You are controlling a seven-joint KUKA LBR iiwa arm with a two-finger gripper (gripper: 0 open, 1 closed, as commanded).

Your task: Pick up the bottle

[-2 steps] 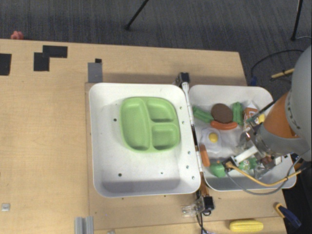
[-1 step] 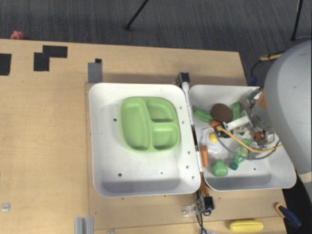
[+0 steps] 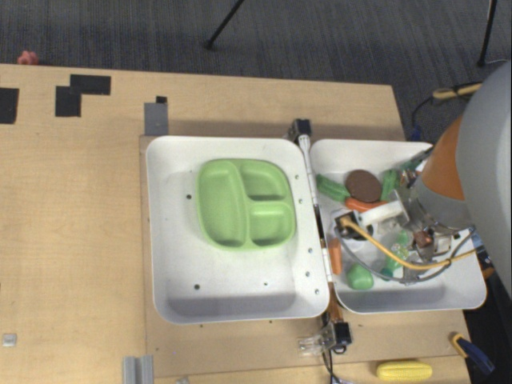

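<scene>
arm is lowered into right bin, likely to reach clutter | gripper state cannot be told | bottle cannot be singled out among clutter | green tray is set in left bin

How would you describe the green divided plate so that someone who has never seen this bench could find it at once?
Start at the two white bins side by side on the bench and take the left bin. The green divided plate lies in its middle, a rounded, pale green tray with three compartments. It is far larger than the small mixed items in the right bin, where the arm is working.
</scene>
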